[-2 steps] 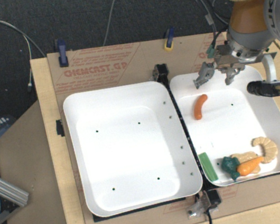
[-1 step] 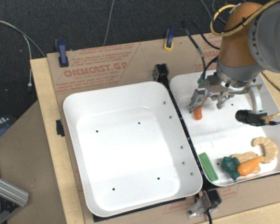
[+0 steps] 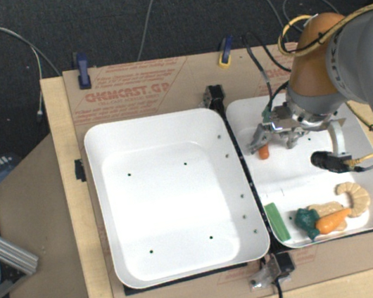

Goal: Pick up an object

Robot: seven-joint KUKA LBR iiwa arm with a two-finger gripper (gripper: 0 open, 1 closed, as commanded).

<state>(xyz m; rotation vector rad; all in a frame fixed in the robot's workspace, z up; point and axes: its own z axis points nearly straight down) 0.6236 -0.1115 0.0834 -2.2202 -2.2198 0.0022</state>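
Note:
My gripper [image 3: 274, 140] hangs low over the upper left part of the right bin [image 3: 299, 182], below the grey arm and its orange band. Its two fingers stand apart, so it is open. A small orange-red piece [image 3: 264, 153] lies on the bin floor just under the left fingertip [image 3: 256, 143], outside the gap between the fingers. Along the bin's front edge lie a green block [image 3: 274, 221], a toy carrot with a green top [image 3: 322, 220] and a beige croissant-shaped piece [image 3: 355, 196].
The left bin [image 3: 173, 197] sits beside the right one, and their rims meet at a narrow ridge. A black plug on a yellow cable [image 3: 328, 160] hangs from the arm over the right bin's middle. Cardboard [image 3: 126, 91] lies under both bins.

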